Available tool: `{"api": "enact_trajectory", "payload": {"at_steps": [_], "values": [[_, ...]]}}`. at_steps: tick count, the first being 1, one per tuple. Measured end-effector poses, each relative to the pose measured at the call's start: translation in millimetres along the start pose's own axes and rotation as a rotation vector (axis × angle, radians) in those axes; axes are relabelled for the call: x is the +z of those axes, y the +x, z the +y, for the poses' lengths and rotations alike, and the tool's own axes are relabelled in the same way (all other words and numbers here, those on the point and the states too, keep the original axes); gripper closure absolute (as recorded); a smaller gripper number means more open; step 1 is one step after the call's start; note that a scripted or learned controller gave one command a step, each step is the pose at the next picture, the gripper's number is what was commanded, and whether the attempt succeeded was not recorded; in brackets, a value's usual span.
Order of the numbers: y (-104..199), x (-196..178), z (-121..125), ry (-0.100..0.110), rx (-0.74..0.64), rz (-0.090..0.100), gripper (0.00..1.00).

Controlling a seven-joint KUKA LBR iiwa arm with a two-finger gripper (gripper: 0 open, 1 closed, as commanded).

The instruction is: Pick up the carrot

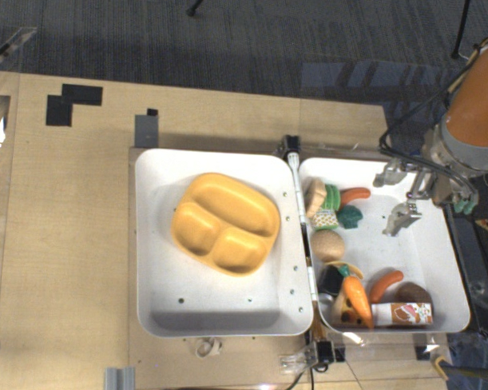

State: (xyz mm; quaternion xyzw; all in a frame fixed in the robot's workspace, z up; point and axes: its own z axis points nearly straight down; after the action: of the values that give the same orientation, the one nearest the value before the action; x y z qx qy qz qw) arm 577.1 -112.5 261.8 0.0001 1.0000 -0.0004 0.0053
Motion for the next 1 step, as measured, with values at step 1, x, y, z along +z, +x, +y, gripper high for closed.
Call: {"api": "enact_trajectory", "payload": {"at_steps": [1], "values": [[48.9,140.3,12.1,0.001,-0.018,-0.005,0.00]]}}
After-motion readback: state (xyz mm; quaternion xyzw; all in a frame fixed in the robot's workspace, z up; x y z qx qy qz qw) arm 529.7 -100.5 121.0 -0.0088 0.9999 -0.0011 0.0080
